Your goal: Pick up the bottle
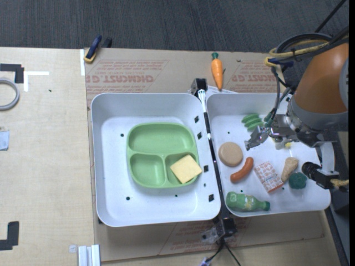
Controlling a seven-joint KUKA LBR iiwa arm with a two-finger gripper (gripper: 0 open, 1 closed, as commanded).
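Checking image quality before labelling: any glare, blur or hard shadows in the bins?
Camera view: lighting even and soft, only faint shadows inside the left bin; mild sheen on the green tray and the bottle; small items near the gripper look slightly soft; the arm's orange band is blurred.

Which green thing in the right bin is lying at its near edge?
The green bottle, lying on its side there; the green pods and the dark green piece sit elsewhere.

The scene is viewed by one fixed camera set high above the tabletop (44,165), looking down at a slant. Both bins, left (105,204) and right (227,112), are taken in whole, with dark floor (166,10) beyond the far edge.
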